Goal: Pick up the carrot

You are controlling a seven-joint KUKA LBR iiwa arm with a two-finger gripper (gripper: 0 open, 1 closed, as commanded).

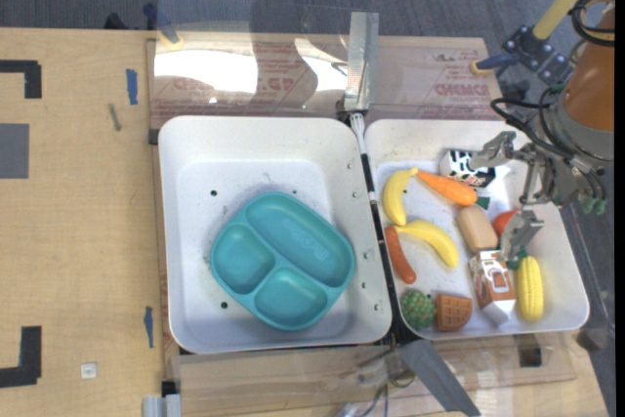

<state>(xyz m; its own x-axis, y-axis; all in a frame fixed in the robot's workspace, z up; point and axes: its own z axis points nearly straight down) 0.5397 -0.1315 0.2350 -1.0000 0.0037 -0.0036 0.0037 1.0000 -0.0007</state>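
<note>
Wooden bench point(68, 239), white bins point(181, 210), carrot point(447, 187)

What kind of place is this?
Probably a robot test lab: a robot arm reaches over white bins, one holding toy food like a carrot, on a taped wooden bench.

**Colours in my 2 bins**

My 2 white bins point(176, 239) hold a teal tray point(283, 259), an orange carrot point(447, 187), 2 yellow bananas point(395, 195), yellow corn point(529, 288), a red sausage point(398, 254), green broccoli point(418, 309) and a black-and-white patched toy point(469, 171) (cow-like markings). My wrist band point(594, 88) is orange.
</note>
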